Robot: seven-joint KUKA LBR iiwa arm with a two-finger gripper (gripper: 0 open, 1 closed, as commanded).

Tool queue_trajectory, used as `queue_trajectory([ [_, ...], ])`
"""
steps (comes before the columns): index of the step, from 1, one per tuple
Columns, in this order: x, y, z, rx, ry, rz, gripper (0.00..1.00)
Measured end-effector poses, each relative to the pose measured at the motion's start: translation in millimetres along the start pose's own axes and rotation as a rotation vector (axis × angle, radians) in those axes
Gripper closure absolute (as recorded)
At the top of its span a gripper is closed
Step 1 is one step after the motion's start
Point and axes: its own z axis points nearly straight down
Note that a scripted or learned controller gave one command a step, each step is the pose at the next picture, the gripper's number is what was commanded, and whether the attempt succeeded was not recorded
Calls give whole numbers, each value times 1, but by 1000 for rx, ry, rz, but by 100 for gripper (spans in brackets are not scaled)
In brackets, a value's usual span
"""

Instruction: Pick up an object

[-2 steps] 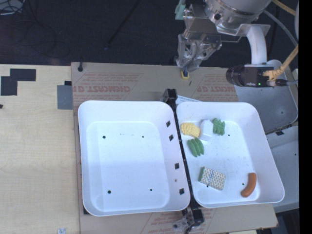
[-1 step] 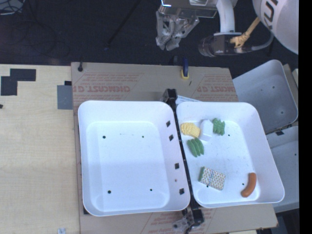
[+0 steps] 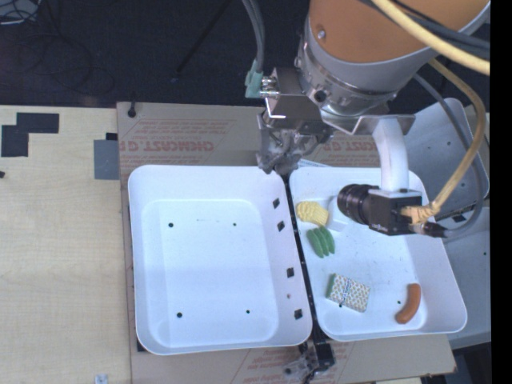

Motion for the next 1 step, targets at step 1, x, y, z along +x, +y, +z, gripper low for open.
queue_trajectory([
  [1,31,97,4,-4,-4,8,100],
])
